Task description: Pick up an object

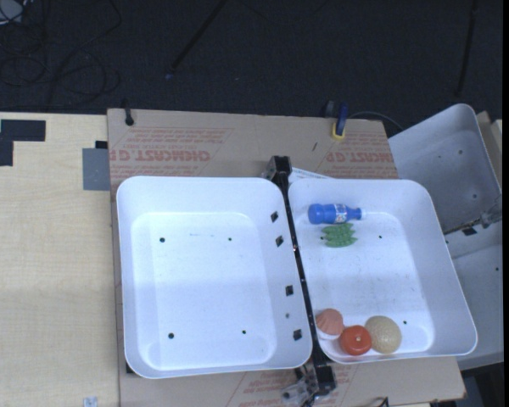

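White right bin (445, 261) holds all the toys: blue bottle (335, 214) and green toy (339, 236) far, three round ones (355, 340) huddled near, maybe because its floor tips. Gripper open or closed, I cannot tell.

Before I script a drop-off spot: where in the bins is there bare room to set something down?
The left bin offers bare floor wall to wall. In the right bin, the middle is free, between the blue bottle and green toy above and the crowded near wall: pink ball, red ball, tan ball.
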`<state>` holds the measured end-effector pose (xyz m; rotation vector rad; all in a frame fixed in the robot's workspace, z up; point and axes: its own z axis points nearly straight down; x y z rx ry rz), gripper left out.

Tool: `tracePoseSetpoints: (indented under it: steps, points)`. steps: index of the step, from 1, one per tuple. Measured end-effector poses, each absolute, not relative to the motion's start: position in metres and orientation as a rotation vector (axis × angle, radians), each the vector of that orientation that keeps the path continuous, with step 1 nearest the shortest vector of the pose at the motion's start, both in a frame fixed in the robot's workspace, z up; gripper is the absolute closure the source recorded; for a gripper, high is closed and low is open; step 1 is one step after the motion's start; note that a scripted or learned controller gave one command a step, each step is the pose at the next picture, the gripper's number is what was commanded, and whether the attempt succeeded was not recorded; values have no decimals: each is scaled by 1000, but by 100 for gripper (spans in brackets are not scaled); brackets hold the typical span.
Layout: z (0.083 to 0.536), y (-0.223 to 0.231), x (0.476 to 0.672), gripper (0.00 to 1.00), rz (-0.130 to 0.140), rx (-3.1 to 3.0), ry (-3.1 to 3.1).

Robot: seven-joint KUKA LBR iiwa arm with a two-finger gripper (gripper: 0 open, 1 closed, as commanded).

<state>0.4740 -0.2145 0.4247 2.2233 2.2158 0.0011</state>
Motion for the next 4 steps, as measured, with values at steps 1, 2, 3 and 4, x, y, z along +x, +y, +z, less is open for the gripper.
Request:
tracePoseSetpoints:
  steps: [1,2,3,4]
  points:
    - [432,-215,476,100,-3,2223,2221]
    - [491,-213,487,100,3,2215,2221]
    - [487,-213,486,0,-2,2220,2224]
    - [497,-213,487,100,-3,2217,2228]
